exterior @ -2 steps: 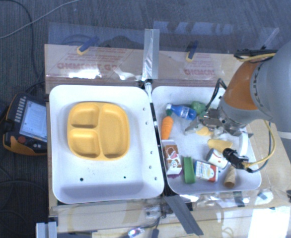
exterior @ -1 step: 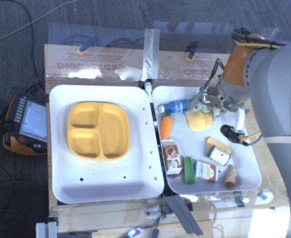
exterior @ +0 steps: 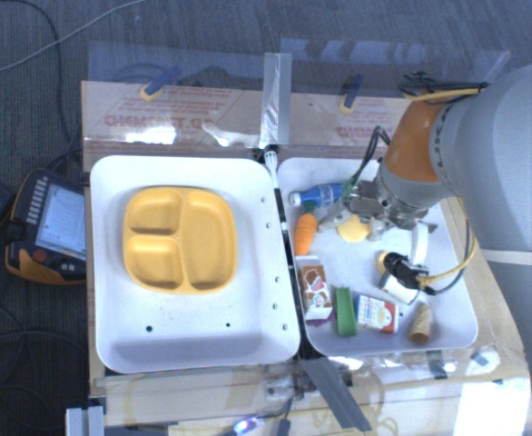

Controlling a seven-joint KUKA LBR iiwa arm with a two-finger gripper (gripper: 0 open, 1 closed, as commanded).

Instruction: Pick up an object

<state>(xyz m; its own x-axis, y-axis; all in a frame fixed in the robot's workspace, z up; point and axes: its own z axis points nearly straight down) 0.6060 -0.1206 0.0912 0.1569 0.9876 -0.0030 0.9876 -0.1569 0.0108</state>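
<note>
My gripper (exterior: 355, 209) hangs low over the far part of the right bin (exterior: 448, 243), under the grey wrist and orange band. Just below its tip lies a small yellow round thing (exterior: 353, 231), touching or nearly touching it; I cannot tell whether it is held. To the left, an orange carrot (exterior: 304, 232) lies beside a clear bottle with a blue label (exterior: 320, 194). Near the front lie a red and white carton (exterior: 314, 291), a green packet (exterior: 343, 312), a small red and white box (exterior: 376, 313) and a brown cork-like piece (exterior: 419, 322).
The left bin (exterior: 112, 316) holds a yellow divided plate (exterior: 181, 240). A tablet and an orange pendant (exterior: 44, 230) lie on the floor at the left. The arm's grey body covers the right bin's far right corner.
</note>
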